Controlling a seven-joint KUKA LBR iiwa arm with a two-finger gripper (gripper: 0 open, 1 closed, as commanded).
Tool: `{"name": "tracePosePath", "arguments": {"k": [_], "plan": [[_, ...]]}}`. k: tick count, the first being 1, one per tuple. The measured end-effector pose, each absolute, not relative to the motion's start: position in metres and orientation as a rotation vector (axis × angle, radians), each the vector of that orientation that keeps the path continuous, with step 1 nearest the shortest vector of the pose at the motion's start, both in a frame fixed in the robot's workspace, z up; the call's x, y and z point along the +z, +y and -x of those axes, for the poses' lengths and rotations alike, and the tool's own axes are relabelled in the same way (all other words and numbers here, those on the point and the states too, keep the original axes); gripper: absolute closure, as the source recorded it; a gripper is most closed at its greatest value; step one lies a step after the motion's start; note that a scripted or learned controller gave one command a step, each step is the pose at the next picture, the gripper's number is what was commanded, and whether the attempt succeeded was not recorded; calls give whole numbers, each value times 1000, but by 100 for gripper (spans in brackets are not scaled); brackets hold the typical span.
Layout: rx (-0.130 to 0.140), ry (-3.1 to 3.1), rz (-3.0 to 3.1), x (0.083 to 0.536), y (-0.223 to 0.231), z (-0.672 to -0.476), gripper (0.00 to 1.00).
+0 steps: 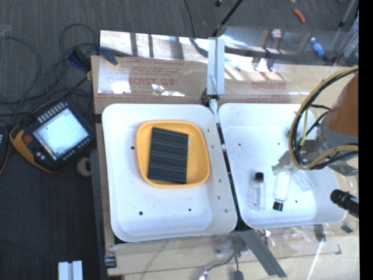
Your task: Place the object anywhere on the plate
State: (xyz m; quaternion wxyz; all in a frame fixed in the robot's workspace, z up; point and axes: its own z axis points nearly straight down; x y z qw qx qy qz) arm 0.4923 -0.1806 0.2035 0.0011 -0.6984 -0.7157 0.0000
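A yellow plate sits in the left bin. A dark ribbed rectangular block lies flat on it, filling most of its middle. Two small clear bottles with black caps lie in the right bin: one with its cap at the far end, the other with its cap towards the front. The arm's gripper hangs low over the right bin's right side, just above and beside the second bottle. Cables and pale parts blur it.
A teach pendant lies on the floor to the left of the bench. A clear upright panel stands behind both bins. Yellow and black cables loop around the wrist. A raised ridge separates the bins.
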Motion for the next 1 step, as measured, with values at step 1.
{"name": "tracePosePath", "arguments": {"k": [1], "plan": [[0, -2247, 2193, 203, -181, -492, 0]]}}
